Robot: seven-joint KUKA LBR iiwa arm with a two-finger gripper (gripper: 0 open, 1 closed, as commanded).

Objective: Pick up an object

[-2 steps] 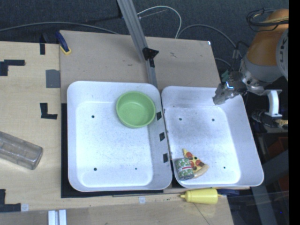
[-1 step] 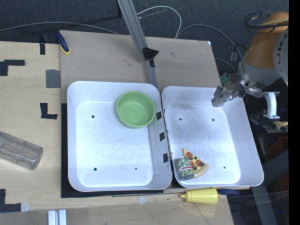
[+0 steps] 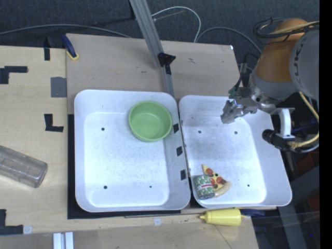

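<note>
The pincer (image 3: 229, 114) is seen in the camera view at about two o'clock from the middle of the frame, hung over the upper part of the right bin (image 3: 270, 154), near that bin's far rim. Whether it is apart or together cannot be told, since its tip is small and blurred. Nothing is seen between its tips. It is carried by the grey arm (image 3: 306, 61), whose orange band (image 3: 277, 56) is seen at the upper right, with cables looped beside it.

In the right bin, a pizza-slice toy (image 3: 212, 183) is lain at that bin's seven o'clock corner, close to the wall shared with the left bin (image 3: 85, 154), and well apart from the pincer. In the left bin, a green bowl (image 3: 150, 120) is stood upright at about one o'clock, near the far rim.

On the table (image 3: 114, 61), a yellow bottle (image 3: 222, 217) is lain on its side just below the near rim of the right bin, at six o'clock from the toy. A clear plastic cylinder (image 3: 21, 166) is lain at nine o'clock, near the left edge. A grey metal bar (image 3: 148, 27) is slanted down from twelve o'clock toward the gap between the bins.
</note>
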